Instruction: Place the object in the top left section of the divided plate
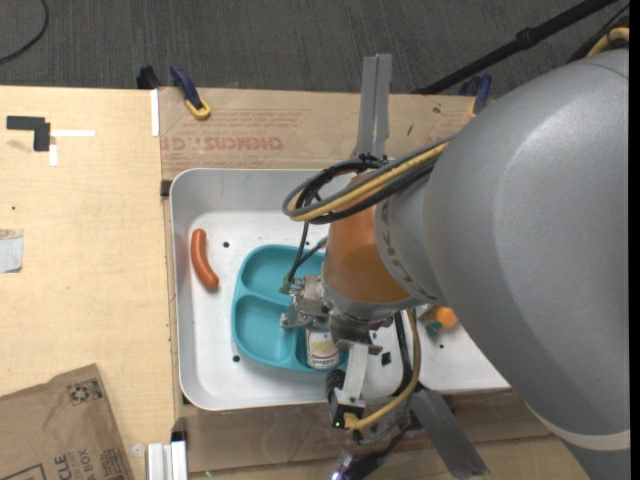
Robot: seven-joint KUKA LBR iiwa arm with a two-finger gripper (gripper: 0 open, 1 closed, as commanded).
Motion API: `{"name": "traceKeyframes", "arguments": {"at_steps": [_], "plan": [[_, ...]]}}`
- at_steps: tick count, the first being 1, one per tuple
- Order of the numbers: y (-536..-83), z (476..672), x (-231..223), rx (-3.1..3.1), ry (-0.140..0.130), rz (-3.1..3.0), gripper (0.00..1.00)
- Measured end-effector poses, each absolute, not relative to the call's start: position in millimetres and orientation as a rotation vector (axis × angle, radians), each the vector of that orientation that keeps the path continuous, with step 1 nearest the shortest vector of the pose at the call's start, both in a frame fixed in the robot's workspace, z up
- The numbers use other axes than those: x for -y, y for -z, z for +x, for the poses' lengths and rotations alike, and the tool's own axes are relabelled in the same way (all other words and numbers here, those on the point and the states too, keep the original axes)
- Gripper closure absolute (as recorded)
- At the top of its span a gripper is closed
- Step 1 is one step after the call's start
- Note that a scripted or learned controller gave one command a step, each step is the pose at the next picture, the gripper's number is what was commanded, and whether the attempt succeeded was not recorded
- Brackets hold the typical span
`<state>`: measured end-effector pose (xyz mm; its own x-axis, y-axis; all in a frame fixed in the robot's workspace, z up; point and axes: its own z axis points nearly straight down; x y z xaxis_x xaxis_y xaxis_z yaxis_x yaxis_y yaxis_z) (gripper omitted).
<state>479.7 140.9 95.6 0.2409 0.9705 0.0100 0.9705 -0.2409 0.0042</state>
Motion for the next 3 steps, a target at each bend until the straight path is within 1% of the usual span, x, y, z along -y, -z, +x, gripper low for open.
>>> {"name": "traceKeyframes", "arguments": {"at_steps": [1, 2, 3], "plan": [[-94.5, 479.8, -207.9, 1.835, 0.006, -2.555, 1.0], [-146.9, 596.5, -192.8, 1.79, -0.006, -2.583, 1.0], [-156.4, 529.3, -172.9, 1.918, -0.01, -2.488, 1.0]]}}
